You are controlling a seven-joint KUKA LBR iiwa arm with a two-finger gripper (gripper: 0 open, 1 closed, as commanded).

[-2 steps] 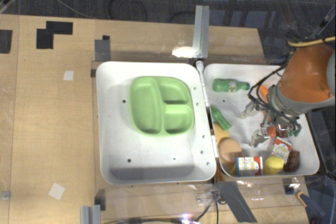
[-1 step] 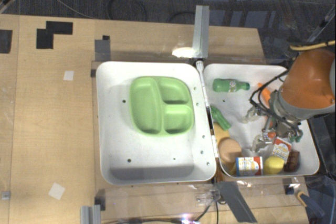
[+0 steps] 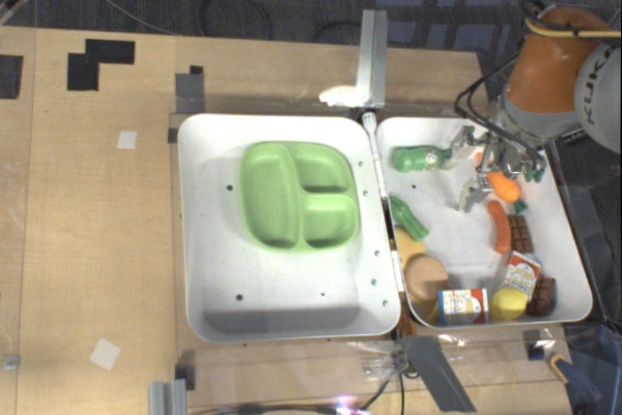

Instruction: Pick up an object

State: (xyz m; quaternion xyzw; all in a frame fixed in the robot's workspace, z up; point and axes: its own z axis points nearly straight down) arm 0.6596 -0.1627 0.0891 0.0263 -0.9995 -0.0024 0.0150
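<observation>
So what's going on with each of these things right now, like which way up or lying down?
Green divided tray: flat in the left bin, right way up.
Green bottle: lying on its side in the right bin.
Sausage: lying flat.
Small carton: lying by the front wall.
Lemon: resting beside the carton.
Gripper: down in the right bin near an orange piece.

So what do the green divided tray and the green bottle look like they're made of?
The green divided tray looks like moulded plastic, matte: uniform colour, soft rounded compartment edges, little glare. The green bottle lying in the right bin also seems plastic, slightly glossier; too small to be sure.
</observation>
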